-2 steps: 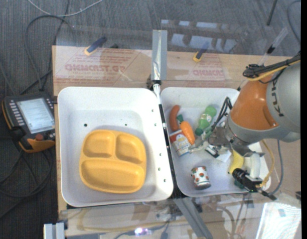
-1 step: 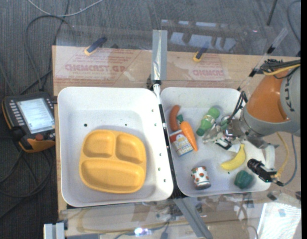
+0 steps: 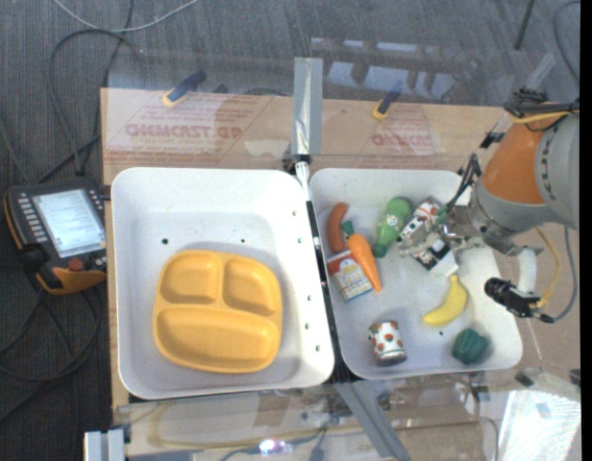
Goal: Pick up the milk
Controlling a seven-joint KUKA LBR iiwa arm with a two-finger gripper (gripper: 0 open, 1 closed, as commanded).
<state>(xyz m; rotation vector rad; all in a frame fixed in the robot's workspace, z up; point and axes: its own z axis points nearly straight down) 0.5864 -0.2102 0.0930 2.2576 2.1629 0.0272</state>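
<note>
A brown counter carries two shallow white plastic bins side by side. The left bin holds one yellow plastic tray with three compartments. The right bin holds the small items.

One grey robot arm with an orange band reaches in from the right, over the right bin's upper right part. Its pincer points left and slightly down. Whether the pincer is apart or together cannot be told; dark parts and cables blur together there.

The milk appears to be the small white carton with black cow patches, lying in the upper right of the right bin. It sits just left of the pincer tip, touching or nearly touching it. Its long axis seems to run diagonally, from upper right to lower left. A second small black and white piece lies just below the pincer; what it is cannot be told. With a single arm, and the carton right at its tip, the coming move probably needs only a short reach left and a closing grip.

Counted in the right bin:
- one yellow banana
- one orange carrot with a green top
- one reddish-brown sausage
- one light green bottle-shaped item
- one small red and white box
- one tin can with a red patterned label
- one dark green pepper

A handheld control pad with a lit screen rests off the counter, to the left.
</note>
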